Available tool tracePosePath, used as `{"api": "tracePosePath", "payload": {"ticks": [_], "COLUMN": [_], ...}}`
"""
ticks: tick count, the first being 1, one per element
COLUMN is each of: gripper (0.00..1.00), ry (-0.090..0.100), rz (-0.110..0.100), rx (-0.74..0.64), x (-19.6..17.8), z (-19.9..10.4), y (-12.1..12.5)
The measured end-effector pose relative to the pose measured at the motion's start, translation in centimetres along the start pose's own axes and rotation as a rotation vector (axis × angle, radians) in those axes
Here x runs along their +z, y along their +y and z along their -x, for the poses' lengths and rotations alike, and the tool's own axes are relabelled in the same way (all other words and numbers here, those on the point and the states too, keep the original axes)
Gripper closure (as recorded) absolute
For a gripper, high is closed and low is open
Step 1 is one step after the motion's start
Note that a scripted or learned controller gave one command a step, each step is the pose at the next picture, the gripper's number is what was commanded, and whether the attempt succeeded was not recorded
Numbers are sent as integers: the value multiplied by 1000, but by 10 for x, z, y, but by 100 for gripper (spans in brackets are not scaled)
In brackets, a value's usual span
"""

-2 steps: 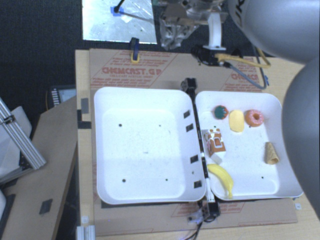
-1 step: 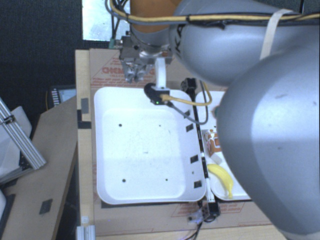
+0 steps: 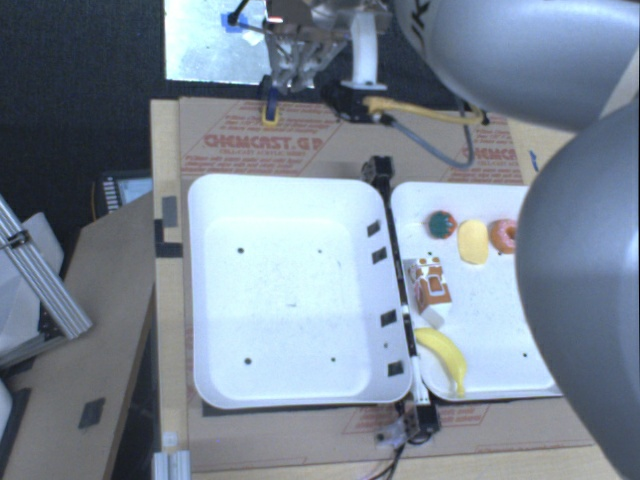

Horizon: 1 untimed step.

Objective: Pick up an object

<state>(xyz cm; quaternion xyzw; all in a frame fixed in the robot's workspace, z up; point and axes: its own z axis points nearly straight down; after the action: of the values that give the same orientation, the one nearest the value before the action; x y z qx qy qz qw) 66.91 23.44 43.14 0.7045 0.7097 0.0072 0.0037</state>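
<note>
The jaws (image 3: pixel 292 68) hang at the far edge, grip state impossible to tell, well apart from the curved yellow plastic banana (image 3: pixel 446 357) lying near-right.

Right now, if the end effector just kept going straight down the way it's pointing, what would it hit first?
Probably the small yellow piece on the brown board behind the left bin, just below the end effector. Depth is unclear from this slanted view.

Large grey arm (image 3: pixel 560 168) covers right side of right white bin (image 3: pixel 480 368). Pink ring-shaped toy (image 3: pixel 503 235) partly hidden behind arm. Claw (image 3: pixel 290 68) small and blurred near top edge; finger state unreadable. Arm cut off by top and right edges.
</note>
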Motion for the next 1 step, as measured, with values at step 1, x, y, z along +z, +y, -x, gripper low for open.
{"api": "tracePosePath", "payload": {"ticks": [1], "gripper": [100], "ry": [-3], "rz": [-9], "rx": [-1], "x": [-44], "z": [0], "y": [0]}}
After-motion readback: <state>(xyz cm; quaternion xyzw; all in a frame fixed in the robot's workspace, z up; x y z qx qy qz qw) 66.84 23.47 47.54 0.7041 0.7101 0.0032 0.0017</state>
